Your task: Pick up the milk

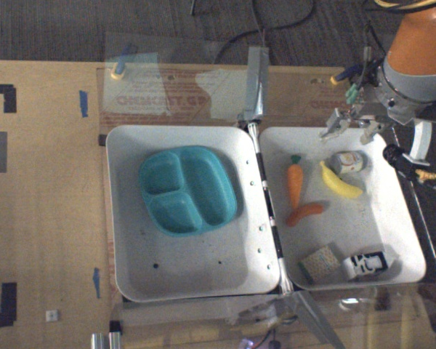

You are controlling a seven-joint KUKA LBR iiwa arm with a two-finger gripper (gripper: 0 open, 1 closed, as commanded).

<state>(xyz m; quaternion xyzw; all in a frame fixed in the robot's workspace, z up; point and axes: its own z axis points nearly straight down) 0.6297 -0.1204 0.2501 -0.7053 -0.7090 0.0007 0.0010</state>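
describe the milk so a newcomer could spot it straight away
Start at the right-hand white bin of the two, and go to its near right corner. The milk is the small white carton with black markings lying there, right beside a tan speckled sponge. It is the bin's only black-and-white item; the carrot, sausage and banana lie farther back, in colour.

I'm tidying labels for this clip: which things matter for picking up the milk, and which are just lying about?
Belongs to the job:
milk carton
gripper
right bin

Just lying about:
carrot
banana
sausage
grey can
tan block
teal divided plate
left bin
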